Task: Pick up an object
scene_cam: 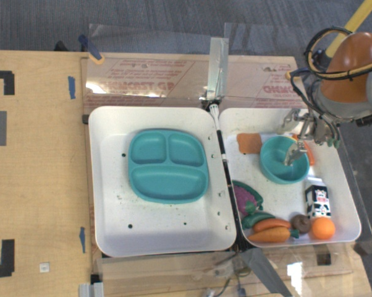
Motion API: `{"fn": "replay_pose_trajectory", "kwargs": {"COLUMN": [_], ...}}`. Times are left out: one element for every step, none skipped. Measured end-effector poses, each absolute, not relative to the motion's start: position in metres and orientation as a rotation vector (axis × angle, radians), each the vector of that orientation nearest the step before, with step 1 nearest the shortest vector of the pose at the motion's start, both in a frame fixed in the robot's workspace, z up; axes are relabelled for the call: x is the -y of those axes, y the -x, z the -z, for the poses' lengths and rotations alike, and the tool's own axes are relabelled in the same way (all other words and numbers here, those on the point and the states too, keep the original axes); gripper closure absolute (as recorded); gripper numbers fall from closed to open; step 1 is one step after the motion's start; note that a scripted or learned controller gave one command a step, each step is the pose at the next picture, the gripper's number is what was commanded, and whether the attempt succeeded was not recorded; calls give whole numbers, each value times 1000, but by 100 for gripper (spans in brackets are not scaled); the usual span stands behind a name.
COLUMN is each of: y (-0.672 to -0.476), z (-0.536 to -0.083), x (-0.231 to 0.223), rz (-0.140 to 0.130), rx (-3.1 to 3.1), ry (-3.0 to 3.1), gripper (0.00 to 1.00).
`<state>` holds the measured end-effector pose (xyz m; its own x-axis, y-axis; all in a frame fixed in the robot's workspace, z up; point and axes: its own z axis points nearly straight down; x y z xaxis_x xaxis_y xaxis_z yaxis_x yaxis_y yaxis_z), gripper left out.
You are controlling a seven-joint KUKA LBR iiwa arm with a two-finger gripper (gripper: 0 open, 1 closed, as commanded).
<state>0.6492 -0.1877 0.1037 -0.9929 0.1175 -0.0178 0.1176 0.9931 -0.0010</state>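
Two shallow white bins sat side by side on the bench, and we saw our pincer (295, 148) hanging over the round teal bowl (285, 160) in the right bin (350, 212). We could not tell how far its fingers were parted or whether they held anything.

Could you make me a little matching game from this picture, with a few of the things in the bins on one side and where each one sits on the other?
Things:
1. divided teal plate
2. teal bowl
3. orange fruit
4. carrot

Places:
A. near right corner of the right bin
B. under the gripper, far half of the right bin
C. middle of the left bin
D. near edge of the right bin, close to the divider between the bins

Pairs: 1-C, 2-B, 3-A, 4-D
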Motion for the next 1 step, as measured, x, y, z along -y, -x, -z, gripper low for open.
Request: {"fn": "replay_pose_trajectory", "kwargs": {"y": [-629], "z": [-89], "x": [217], "rz": [3], "rx": [-3127], "ry": [-174], "gripper": [0]}}
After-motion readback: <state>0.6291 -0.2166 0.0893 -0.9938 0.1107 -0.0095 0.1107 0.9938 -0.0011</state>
